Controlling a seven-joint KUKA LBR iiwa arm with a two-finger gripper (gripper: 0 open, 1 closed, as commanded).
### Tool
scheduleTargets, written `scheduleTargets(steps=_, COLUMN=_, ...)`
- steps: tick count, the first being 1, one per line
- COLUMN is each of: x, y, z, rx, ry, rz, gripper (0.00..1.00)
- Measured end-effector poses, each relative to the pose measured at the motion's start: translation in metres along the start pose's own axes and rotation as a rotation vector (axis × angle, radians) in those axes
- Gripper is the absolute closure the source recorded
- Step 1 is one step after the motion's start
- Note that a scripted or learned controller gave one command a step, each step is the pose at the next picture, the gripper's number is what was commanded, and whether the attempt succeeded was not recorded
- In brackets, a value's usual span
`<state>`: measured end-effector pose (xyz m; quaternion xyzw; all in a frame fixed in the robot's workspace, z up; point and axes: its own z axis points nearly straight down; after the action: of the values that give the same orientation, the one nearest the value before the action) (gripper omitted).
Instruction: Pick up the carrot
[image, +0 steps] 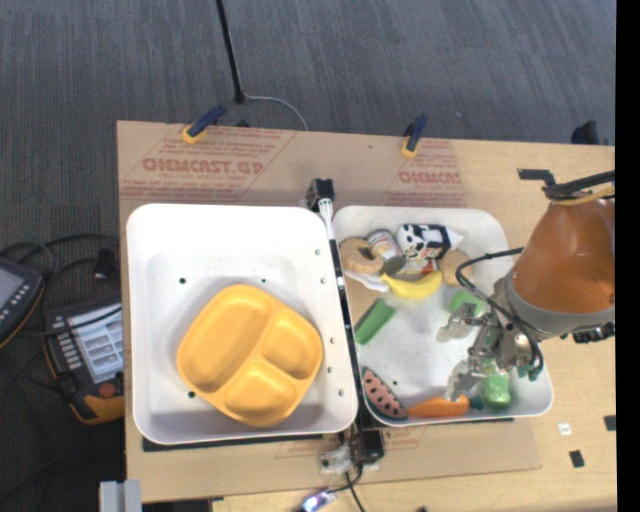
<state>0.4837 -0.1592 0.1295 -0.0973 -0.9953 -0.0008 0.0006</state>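
Hand (478, 362) hovering just above carrot (438, 407) at right bin's (424, 215) near edge, poised for grasp; grip state impossible to tell.

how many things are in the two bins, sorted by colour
Yellow: 2, divided plate and banana
Green: 3, long piece, small piece, block by the gripper
Orange: 1, carrot
Red and green: 1, watermelon slice
Black and white: 1, cow toy
Tan: 1, doughnut
Total: 9
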Motion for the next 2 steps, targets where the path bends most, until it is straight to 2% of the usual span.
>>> scheduleTargets(steps=1, x=-0.009, y=-0.039, z=-0.124, rx=0.002, ry=-0.003, rz=-0.235, gripper=0.00)
scheduleTargets(steps=2, x=-0.009, y=-0.038, z=-0.134, rx=0.001, ry=-0.007, rz=-0.235, gripper=1.00)
